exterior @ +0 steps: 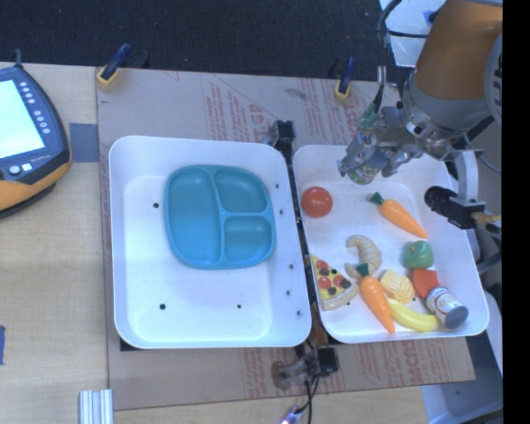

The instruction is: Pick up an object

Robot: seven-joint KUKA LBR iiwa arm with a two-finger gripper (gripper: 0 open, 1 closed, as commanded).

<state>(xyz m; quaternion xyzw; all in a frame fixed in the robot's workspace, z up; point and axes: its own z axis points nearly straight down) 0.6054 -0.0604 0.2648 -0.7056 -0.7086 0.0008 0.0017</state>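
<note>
Nothing is picked up yet as far as I can tell, so basically the whole job is left. All the toy food sits loose in the right bin: a tomato near the bin's left wall, a carrot up toward the arm, a second carrot lower down beside a pizza slice, plus a green pepper and a banana along the bottom. The left bin just has the blue divided plate in it.

The pincer hovers over the top end of the right bin, apart from the tomato and the upper carrot. Honestly it's a blurry clump of metal from this angle, so I can't tell how it's set, and I don't see any toy clearly caught in it. My guess: it needs to drop onto something.
</note>
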